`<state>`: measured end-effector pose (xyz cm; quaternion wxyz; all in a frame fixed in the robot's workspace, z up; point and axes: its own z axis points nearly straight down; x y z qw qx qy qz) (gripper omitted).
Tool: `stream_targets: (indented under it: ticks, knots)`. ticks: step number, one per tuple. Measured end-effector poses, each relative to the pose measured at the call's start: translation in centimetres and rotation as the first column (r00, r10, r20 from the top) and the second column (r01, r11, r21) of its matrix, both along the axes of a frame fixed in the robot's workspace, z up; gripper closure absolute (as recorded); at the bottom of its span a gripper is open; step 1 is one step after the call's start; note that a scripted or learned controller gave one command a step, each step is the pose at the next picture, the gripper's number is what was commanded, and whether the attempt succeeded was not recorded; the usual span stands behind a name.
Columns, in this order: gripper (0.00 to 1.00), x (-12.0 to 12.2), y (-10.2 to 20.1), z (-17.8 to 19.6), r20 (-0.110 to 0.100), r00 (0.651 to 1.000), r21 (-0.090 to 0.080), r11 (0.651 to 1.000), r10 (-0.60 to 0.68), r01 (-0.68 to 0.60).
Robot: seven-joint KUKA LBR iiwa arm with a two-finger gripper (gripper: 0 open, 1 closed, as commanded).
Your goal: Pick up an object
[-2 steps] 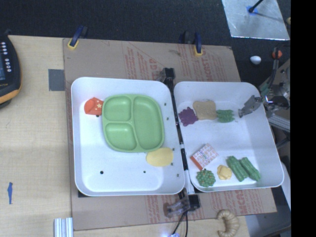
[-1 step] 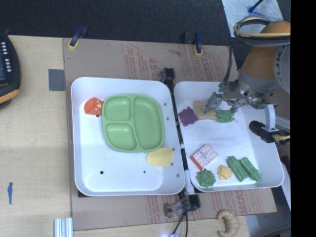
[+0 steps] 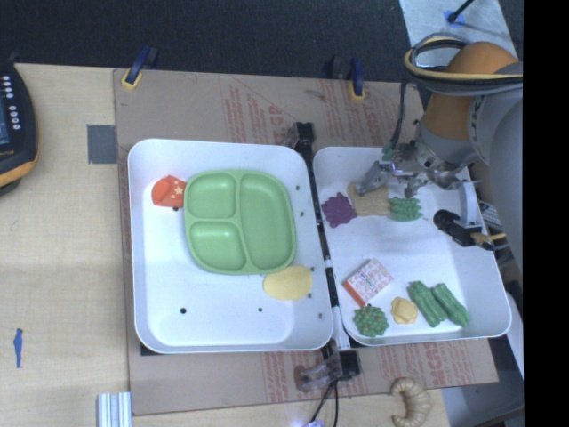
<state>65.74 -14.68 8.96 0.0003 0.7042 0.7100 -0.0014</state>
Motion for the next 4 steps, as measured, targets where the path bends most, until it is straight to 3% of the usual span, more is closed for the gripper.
stream_targets:
  ticks: [1, 2, 3, 4]
  knots:
    - [1.0, 0.1, 0.0, 1.6, 0.003, 1.0, 0.0, 1.0, 0.002, -0.002]
    - [1.0, -6.0, 2.2, 6.3, -0.003, 1.0, 0.003, 1.0, -0.006, 0.006]
    - [0.0, -5.9, 2.2, 6.0, -0.003, 1.0, 0.002, 1.0, -0.006, 0.006]
    - [0.0, -0.4, 1.5, 0.0, 0.001, 1.0, 0.001, 1.0, 0.0, 0.0]
